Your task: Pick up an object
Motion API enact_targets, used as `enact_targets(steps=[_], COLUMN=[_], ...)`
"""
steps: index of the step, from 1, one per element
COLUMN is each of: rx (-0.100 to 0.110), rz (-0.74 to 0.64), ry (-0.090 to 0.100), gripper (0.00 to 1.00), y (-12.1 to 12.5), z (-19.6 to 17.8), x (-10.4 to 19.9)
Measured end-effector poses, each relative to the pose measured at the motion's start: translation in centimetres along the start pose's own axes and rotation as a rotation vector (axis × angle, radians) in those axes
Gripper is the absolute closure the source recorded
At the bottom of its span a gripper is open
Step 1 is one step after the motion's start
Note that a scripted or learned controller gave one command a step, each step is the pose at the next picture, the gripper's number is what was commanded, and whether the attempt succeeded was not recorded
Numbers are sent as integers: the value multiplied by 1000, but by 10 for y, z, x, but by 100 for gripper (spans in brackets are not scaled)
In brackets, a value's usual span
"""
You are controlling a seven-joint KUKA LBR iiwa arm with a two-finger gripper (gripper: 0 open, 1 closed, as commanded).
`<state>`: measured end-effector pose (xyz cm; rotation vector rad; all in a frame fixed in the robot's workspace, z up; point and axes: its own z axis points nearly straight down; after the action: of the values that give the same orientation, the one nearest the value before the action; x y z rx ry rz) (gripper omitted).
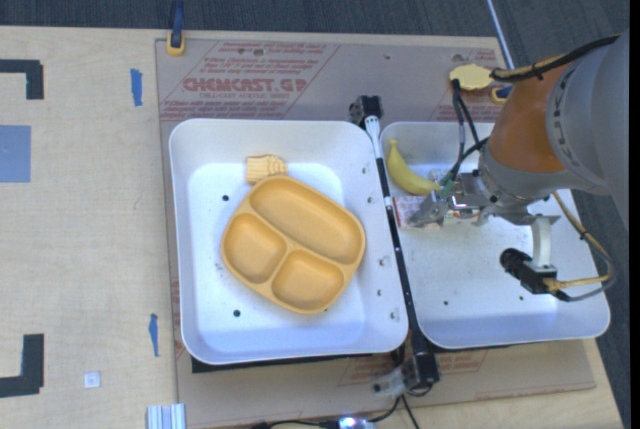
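Note:
A yellow banana (406, 174) lies in the back left corner of the right bin (500, 317). Just in front of it a small white and red packet (404, 211) lies flat near the bin's left wall. My gripper (437, 208) hangs low over the right bin, pointing left, right next to the packet and just in front of the banana's right end. The wrist with its orange band (525, 132) covers the back right of that bin. In the left bin (200, 217) lie a yellow three-compartment plate (292, 244) and a small tan piece (265, 167) at the plate's far edge.
A black bar (385, 207) runs between the two bins. Cables and a black fitting (525, 272) hang from the wrist over the right bin's floor. A yellow clamp (470, 76) sits on the cardboard behind the right bin.

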<state>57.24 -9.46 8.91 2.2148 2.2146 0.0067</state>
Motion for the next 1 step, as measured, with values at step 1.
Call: enact_targets(steps=[1], rx=[-4], rz=[0], ry=[-2], gripper=[100], y=[1], z=[-11], x=[0])
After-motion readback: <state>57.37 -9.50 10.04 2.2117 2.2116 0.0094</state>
